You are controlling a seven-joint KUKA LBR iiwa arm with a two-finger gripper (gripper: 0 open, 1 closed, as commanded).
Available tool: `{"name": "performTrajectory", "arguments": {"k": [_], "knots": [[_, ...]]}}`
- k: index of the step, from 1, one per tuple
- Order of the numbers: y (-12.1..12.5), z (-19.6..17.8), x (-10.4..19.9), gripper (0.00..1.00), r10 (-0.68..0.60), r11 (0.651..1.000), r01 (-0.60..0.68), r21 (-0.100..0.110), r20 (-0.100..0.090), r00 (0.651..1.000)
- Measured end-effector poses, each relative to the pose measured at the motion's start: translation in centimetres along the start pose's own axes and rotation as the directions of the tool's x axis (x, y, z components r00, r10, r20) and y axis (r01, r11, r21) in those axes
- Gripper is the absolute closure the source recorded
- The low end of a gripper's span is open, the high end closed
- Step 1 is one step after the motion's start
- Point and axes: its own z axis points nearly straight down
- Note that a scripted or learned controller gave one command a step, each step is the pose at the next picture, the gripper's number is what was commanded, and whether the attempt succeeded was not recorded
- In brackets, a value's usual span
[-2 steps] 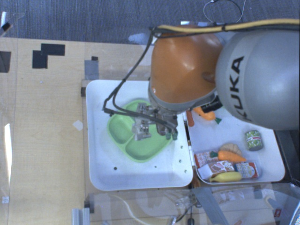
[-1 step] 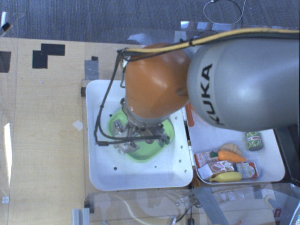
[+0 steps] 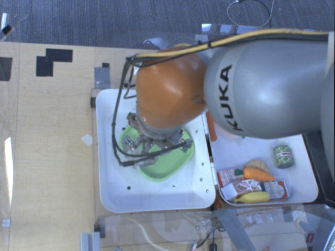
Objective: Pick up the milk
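Note:
The arm's orange wrist band (image 3: 167,90) hangs over the left bin (image 3: 112,192), and the gripper (image 3: 157,144) sits under it, pointing down onto a light green plate (image 3: 170,165) in that bin. Cables loop around the gripper's mount. In the right bin (image 3: 306,190), two red-and-white cartons lie at the front: one (image 3: 229,177) at the left corner and one (image 3: 277,190) further right. Either could be the milk; the labels are too small to read. The gripper is well left of both, over the other bin.
The right bin also holds a carrot (image 3: 258,174), a banana (image 3: 252,197) and a small green-labelled can (image 3: 282,156). The big grey arm link (image 3: 272,82) covers the back of the right bin. The wooden bench (image 3: 47,156) stretches to the left.

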Motion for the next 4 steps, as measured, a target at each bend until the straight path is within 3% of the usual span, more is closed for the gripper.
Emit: {"name": "performTrajectory", "arguments": {"k": [1,2,3,4], "knots": [[-1.1,-1.3,0.7,1.00,0.305,0.952,-0.305,0.001,0.000,0.952],[-1.1,-1.6,-0.6,1.00,-0.089,0.996,0.089,0.002,0.004,0.996],[-1.2,1.3,0.6,1.00,-0.410,0.912,0.410,0.000,0.000,0.912],[-1.7,9.7,5.7,1.00,-0.421,0.907,0.421,-0.004,-0.005,0.907]]}}
